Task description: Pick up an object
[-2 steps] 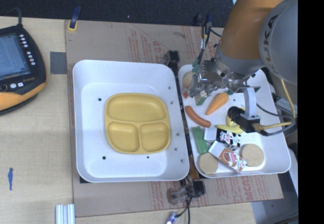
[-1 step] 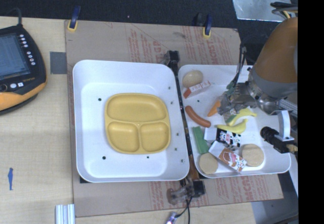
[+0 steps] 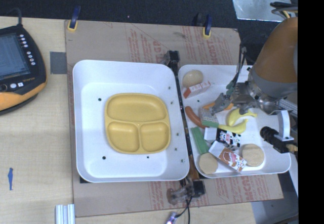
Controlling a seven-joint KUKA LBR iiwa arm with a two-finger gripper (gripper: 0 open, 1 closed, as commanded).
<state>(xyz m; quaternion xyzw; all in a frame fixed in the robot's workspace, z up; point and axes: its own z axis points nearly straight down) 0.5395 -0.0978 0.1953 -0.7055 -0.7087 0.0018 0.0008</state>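
Observation:
The right bin holds a pile of small things. Among them are a beige bun, a red and white packet, a reddish sausage, a yellow banana, a green piece, a black and white box, two round biscuits and a brown packet. My gripper hangs low over the middle of this bin, just left of the banana and right of the sausage. Nothing is visibly held.
The left bin holds a yellow three-compartment tray. A control pendant lies on the bench at far left. Clamps pin the cardboard at the back edge. The arm's body covers the right bin's far right corner.

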